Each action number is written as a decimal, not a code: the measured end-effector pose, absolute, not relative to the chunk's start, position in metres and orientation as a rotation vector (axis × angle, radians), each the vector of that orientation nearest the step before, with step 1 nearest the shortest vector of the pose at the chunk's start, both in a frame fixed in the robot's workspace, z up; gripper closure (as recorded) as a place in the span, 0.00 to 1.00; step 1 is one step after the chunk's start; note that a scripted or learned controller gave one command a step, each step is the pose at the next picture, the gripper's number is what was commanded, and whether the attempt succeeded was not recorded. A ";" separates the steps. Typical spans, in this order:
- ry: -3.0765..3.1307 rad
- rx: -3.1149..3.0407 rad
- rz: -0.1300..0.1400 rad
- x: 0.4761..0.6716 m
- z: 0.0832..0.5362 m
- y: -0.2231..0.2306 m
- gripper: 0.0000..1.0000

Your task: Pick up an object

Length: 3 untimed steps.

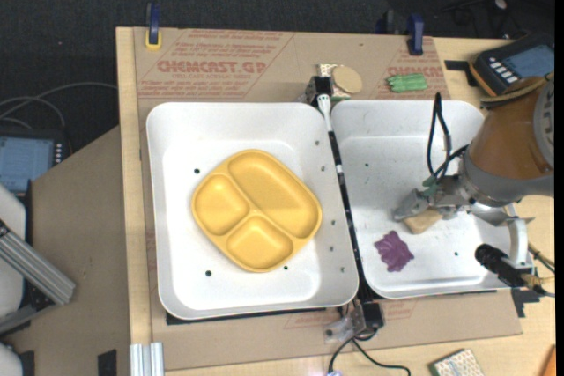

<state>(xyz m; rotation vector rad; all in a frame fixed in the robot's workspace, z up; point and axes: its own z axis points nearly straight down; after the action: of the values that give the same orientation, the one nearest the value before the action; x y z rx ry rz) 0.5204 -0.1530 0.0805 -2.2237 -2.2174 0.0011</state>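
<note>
1. The tan block (423, 221) is the likeliest object of the pick: in the camera view it lies on the floor of the right bin (379, 132), just left of the arm's wrist, right at the tip of the claw (419, 209).
2. The claw sits low over the block's upper-left edge, and its grey metal parts overlap the block, but I cannot tell whether it is spread or closed, nor whether the block is actually gripped.
3. A purple crumpled lump (394, 251) lies just below and left of the block, near it yet apart, so it is a second candidate and could be nudged by a descent.
4. The arm (509, 156) reaches in from the right and hangs over the right bin's far side, which suits a target on that side.
5. The left bin (167, 189) holds a yellow divided tray (256, 209) lying flat in its middle, well apart from the claw; its broad shape looks hard to pinch.
6. A green item (406, 83) rests on the counter (220, 62) behind the bins, outside the working area.
</note>
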 end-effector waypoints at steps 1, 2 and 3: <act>-2.223 -2.226 -0.002 0.522 0.095 -0.153 1.00; -2.231 -2.215 -0.007 0.576 0.088 -0.096 1.00; -2.235 -2.219 -0.015 0.591 0.206 -0.045 1.00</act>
<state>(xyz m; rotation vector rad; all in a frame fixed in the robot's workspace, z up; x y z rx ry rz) 0.5906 -0.0454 0.2064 -2.2193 -2.2345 -0.0147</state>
